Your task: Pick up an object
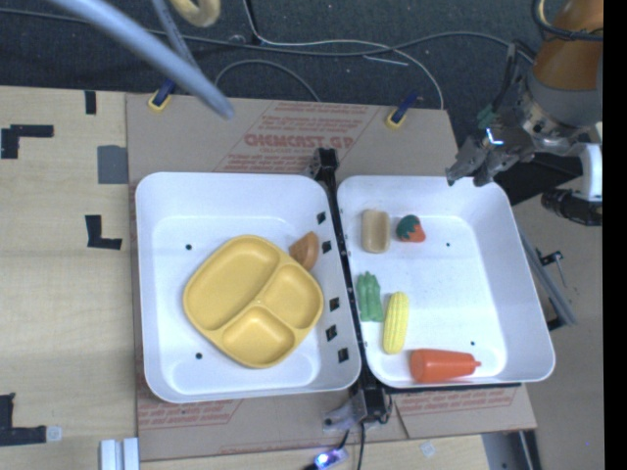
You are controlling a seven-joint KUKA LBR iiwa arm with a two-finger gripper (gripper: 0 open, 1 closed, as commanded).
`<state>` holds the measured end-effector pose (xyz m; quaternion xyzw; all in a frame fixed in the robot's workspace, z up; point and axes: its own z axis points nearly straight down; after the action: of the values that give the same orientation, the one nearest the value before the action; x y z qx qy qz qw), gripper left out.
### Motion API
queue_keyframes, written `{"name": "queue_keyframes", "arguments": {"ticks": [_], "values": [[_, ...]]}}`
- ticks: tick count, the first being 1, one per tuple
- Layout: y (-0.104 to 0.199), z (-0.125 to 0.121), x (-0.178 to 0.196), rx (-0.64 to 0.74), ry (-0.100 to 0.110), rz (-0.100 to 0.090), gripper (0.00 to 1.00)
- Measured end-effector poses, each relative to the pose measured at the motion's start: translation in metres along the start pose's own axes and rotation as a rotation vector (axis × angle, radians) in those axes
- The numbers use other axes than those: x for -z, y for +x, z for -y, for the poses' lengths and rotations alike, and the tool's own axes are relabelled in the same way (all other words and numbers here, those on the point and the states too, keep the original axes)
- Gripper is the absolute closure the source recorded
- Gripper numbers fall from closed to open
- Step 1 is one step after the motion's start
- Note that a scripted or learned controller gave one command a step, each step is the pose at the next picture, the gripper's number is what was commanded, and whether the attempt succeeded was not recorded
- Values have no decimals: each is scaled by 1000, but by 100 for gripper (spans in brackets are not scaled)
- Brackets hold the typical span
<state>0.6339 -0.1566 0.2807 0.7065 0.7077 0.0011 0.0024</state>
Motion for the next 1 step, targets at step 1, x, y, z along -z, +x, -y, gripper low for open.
{"name": "queue_keyframes", "arguments": {"ticks": [1], "values": [[48, 10, -3, 3, 5, -2, 100]]}}
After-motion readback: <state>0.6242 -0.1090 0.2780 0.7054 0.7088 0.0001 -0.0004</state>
